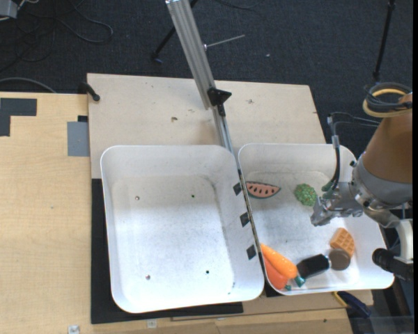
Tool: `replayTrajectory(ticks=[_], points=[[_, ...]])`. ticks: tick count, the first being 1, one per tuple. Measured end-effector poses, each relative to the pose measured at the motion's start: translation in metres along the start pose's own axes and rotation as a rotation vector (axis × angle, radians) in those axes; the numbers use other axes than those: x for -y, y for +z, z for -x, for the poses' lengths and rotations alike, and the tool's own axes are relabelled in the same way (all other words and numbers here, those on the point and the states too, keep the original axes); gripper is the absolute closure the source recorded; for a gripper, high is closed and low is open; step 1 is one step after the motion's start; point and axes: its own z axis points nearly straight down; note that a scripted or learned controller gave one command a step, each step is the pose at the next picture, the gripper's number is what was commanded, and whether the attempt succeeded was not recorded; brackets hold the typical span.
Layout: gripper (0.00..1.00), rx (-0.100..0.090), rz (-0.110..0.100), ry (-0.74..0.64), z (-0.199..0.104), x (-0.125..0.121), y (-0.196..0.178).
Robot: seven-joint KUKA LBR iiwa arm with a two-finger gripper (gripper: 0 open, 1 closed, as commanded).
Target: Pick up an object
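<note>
The right bin (285, 160) holds a watermelon slice (262, 189), a green broccoli-like piece (306, 194), an orange carrot (278, 264) at the front left corner, a black cylinder with a teal end (312, 266), and a waffle-topped brown piece (341, 246). My gripper (324, 213) hangs over the right part of this bin, just right of the green piece and above the waffle piece. Nothing shows between its fingers.
The left bin (125, 160) lies beside the right one, with a row of black clips (243, 218) along the shared wall. A slanted aluminium bar (195, 54) rises from the back of the bench. The arm's orange band (390, 145) stands at the right edge.
</note>
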Motion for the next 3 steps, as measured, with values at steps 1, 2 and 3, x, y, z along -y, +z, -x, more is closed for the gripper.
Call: replayTrajectory(ticks=[1, 2, 3], points=[[1.0, 0.0, -0.003, 0.0, 0.001, 0.0, -0.014], [1.0, -0.002, -0.005, -0.003, -0.041, -0.011, -0.01], [1.0, -0.002, -0.007, -0.003, -0.093, -0.023, 0.0]])
